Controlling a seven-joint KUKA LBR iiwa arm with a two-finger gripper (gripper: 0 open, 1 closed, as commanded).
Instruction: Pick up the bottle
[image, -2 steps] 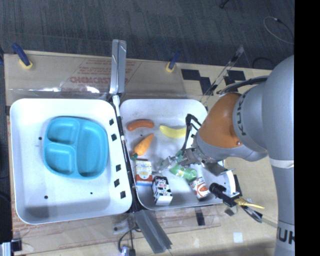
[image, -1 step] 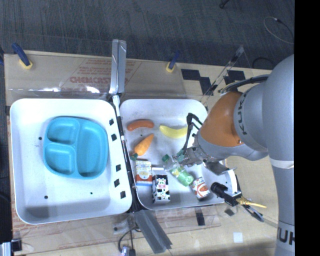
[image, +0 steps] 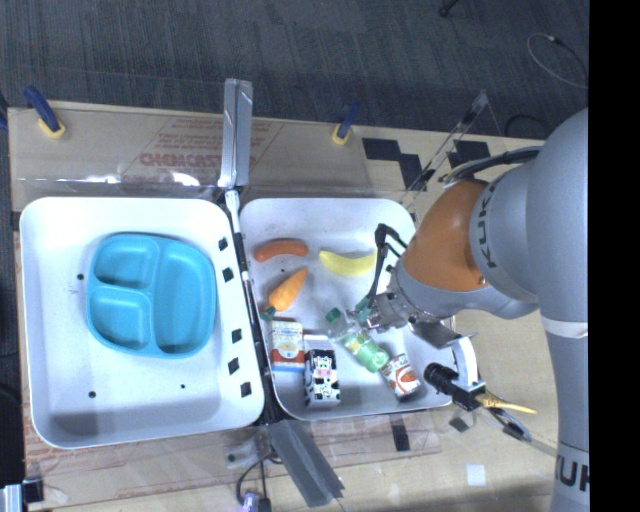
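Observation:
A small clear bottle (image: 367, 352) with green contents lies tilted on the floor of the right bin (image: 330, 215), towards its front right. My gripper (image: 366, 316) hangs low over the bottle's upper end, touching it or very close to it. The grey arm with its orange band (image: 450, 245) reaches in from the right and hides the bin's right wall.
Around the bottle lie a red-and-white can (image: 402, 377), a cow-print carton (image: 321, 375), a juice carton (image: 287, 341), a carrot (image: 287, 289), a sausage (image: 280, 249) and a banana (image: 347, 262). The left bin (image: 50, 300) holds a blue divided tray (image: 153, 293).

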